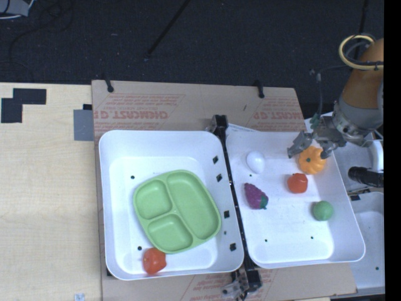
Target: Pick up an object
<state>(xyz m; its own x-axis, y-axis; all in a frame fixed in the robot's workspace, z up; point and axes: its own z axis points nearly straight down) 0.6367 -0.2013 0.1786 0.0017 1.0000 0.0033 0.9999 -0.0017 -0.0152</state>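
While gripper (311, 144) hovers spread, gripping nothing, orange pumpkin (311, 160) sits touching just beneath, right bin (351, 231).

Two smooth white plastic bins (119, 152) with a slight sheen rest on printed brown cardboard (188, 108); the divided green plate (177, 211) looks like matt plastic; the tabletop (44, 199) shows pale wood grain; the small toy foods, among them an orange pumpkin (312, 161), appear moulded plastic, though detail is soft.

Lighting: even, overhead, moderately bright; glossy shallow white plastic bins (119, 168) near overexposed; soft faint shadows; dark background; slight overall softness.
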